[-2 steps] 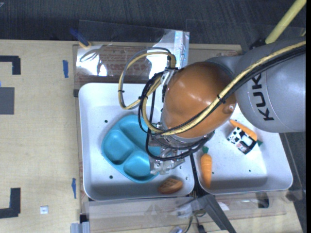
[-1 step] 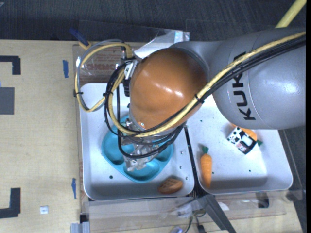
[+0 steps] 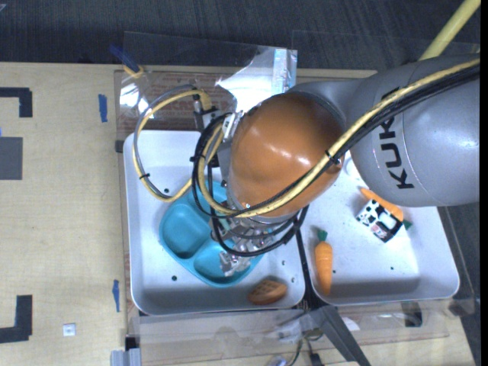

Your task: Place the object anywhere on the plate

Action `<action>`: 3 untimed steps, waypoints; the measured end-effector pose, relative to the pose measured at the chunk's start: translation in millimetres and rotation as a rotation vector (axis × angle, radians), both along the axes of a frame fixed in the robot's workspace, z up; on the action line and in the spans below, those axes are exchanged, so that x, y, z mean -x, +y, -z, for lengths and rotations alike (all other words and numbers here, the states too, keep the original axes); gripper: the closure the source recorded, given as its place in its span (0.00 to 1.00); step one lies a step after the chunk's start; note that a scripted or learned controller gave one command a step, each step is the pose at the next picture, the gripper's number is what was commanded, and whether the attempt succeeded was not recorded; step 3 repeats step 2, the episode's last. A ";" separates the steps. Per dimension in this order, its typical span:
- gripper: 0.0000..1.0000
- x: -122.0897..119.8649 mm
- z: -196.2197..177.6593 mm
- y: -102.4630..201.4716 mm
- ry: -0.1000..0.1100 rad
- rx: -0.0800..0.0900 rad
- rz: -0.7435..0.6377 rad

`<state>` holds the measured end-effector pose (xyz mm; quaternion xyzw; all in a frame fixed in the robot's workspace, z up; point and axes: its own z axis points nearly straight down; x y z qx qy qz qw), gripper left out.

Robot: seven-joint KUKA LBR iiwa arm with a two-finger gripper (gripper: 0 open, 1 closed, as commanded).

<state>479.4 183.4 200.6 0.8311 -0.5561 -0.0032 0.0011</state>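
Camera view: gripper (image 3: 230, 263) sits low over the blue plate (image 3: 183, 231) in the left bin (image 3: 145, 280); grip state cannot be told. Brown object (image 3: 267, 290) lies at the plate's 4 o'clock, off it. Carrot (image 3: 324, 264) lies in the right bin (image 3: 427, 277).

Single fixed camera, sitting above the bench (image 3: 53, 204), looking down at a slant. Both bins (image 3: 145, 280) are lying close below; arm (image 3: 396, 128) is entering from right.

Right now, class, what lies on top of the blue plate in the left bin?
The claw hangs over the blue plate, its tip above the lower compartment. The arm covers the plate's right part, so anything lying there is hidden.
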 end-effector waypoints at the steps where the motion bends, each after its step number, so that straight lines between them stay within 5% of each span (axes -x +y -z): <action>1: 1.00 1.8 69.6 38.9 0.001 -0.001 -0.178; 2: 1.00 -43.2 16.6 43.1 -0.005 -0.006 -0.735; 3: 1.00 -43.2 16.6 43.1 -0.005 -0.006 -0.735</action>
